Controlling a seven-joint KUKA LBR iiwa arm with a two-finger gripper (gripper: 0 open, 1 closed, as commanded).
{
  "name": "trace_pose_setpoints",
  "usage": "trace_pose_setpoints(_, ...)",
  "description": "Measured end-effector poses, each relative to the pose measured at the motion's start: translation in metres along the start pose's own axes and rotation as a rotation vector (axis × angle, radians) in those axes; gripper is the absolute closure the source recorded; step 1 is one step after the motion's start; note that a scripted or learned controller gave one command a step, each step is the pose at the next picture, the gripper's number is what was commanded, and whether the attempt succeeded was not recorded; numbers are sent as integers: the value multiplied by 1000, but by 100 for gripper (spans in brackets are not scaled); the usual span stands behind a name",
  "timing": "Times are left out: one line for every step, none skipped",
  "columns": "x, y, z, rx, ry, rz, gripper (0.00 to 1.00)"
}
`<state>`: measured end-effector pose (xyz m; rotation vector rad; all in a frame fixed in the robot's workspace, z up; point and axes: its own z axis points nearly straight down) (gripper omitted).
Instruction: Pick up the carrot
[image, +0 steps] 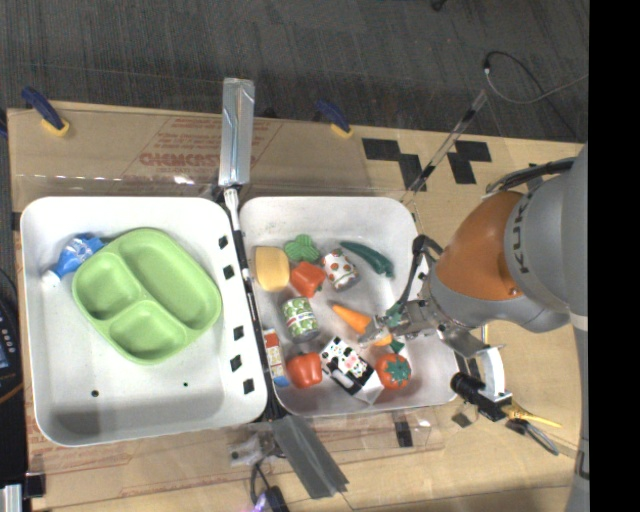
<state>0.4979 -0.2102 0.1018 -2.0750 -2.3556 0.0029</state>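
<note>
Arm (510, 260) reaches in from the right over the right bin (400, 215). Gripper (392, 325) sits low in that bin, at the carrot's right end; cannot tell if it is spread or pressed together, too small and cluttered there.

Landmark: carrot (351, 319), orange, lying tilted near the middle of the right bin, thick end toward the gripper. Touching the gripper or just beside it: unclear.

Around the carrot:
- can (298, 317) with green label, just left.
- red block (307, 277), up-left.
- yellow block (271, 267), further up-left, near the bin's left wall.
- green leafy piece (300, 247), above the red block.
- small cup (340, 268) with red spots, above.
- dark green pod (367, 257), up-right.
- black-and-white box (346, 364), below.
- red pepper (306, 370), down-left.
- tomato (393, 371) with green top, down-right, under the gripper.

Left bin (60, 400), well left of the carrot, holds a green tray (147, 293) with three compartments and a blue item (74, 251) at the tray's upper-left edge.
</note>
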Motion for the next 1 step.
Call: trace_pose_setpoints(-2, 16, -111, -3, -1, 45, 100)
